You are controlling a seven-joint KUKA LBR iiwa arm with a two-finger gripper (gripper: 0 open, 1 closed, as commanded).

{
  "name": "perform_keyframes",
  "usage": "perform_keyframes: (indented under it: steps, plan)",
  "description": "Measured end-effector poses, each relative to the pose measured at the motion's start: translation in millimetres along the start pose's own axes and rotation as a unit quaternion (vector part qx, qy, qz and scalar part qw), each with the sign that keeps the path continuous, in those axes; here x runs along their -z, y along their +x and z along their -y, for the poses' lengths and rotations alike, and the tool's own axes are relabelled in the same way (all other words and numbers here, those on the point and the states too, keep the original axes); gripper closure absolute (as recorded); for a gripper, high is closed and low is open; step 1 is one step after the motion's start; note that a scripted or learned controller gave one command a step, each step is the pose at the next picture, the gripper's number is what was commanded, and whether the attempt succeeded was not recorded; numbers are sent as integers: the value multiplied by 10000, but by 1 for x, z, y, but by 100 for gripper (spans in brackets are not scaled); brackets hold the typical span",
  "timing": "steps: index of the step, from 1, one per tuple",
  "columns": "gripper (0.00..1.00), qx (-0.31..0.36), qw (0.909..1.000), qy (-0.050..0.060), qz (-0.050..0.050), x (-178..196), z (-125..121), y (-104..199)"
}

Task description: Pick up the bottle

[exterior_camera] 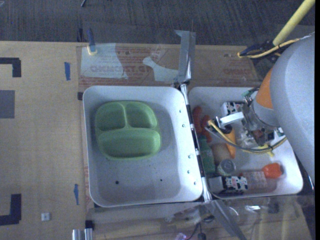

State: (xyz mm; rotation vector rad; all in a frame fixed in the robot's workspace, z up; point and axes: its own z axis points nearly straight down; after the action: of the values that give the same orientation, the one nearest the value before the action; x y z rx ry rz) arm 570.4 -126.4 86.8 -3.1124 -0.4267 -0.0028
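Two shallow white bins on the bench, side by side: left bin [100, 184], right bin [292, 176]. Both look like smooth plastic, square with rounded corners.

Left bin: one green tray [128, 129], matte, rounded, three compartments (two small, one long), sitting toward the far-left corner.

Right bin: cluttered. One bottle [257, 178] lying on its side along the near edge, clear or pale body, orange cap toward the near-right corner, black-and-white label at the other end toward the near-left corner. One round grey can [226, 166] just beside it, near the bin's left wall. A few red and orange items along the left wall, too jumbled to count or name.

Arm: one, grey with the orange band, over the right bin's far-right part. Gripper [235, 129] is low over the bin's middle, wrapped in yellow cabling. Finger state: cannot tell, blocked by wrist hardware and wires. Bottle lies apart from the gripper.
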Motion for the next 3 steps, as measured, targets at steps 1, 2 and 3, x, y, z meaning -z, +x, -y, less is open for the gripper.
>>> perform_keyframes:
  steps: [1,2,3]
  plan:
    - [100,228,9997,26,26,16,-42,-50]
    - [100,240,9997,54,1,0,-76,-75]
    - [100,254,9997,66,9,9,-75,-74]
